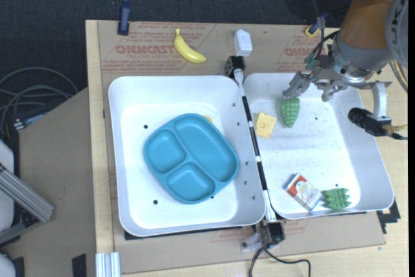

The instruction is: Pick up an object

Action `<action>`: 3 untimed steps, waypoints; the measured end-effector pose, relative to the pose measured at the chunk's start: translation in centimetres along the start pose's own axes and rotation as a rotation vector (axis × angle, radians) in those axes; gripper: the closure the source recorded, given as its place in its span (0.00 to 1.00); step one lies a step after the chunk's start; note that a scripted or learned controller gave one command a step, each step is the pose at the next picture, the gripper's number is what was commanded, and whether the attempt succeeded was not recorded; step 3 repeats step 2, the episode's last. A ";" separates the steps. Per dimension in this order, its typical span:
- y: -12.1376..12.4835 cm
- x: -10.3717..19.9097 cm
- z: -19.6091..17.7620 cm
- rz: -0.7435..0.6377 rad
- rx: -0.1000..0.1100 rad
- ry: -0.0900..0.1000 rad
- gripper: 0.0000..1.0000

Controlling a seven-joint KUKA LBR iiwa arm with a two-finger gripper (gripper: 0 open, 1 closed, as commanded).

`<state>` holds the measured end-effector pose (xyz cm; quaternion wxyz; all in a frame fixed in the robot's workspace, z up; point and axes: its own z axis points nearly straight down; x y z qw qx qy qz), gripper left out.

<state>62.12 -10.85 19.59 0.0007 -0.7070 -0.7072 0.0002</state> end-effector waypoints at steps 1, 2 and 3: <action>1.6 1.2 10.6 0.000 0.000 0.000 0.00; 1.7 1.2 9.5 0.000 -0.004 -0.001 1.00; 1.7 1.2 9.5 0.000 -0.004 -0.001 1.00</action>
